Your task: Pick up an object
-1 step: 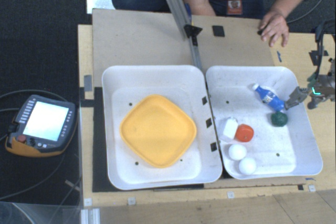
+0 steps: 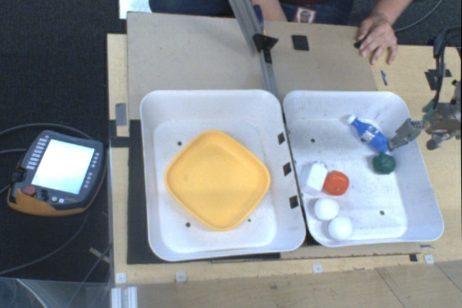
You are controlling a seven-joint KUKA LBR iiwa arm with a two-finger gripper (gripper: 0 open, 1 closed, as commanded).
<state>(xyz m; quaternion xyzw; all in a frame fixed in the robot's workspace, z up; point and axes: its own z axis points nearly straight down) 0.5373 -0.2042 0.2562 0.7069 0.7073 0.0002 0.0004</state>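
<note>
Camera view from above: on the tabletop [image 2: 202,54] sit two white bins. The left bin [image 2: 166,119] holds a yellow plate [image 2: 218,179]. The right bin [image 2: 419,209] holds a blue bottle [image 2: 367,131], dark green ball [image 2: 384,164], orange object [image 2: 336,183], white block [image 2: 315,177] and two white balls [image 2: 333,218]. The pincer [image 2: 404,135] hangs just beside the bottle and green ball; whether it grips anything cannot be told.

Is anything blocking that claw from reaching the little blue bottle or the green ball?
Nothing visible. The gripper sits at the right bin's right edge, right next to the blue bottle and green ball. The other items, an orange ball and two white balls, lie farther left.
</note>
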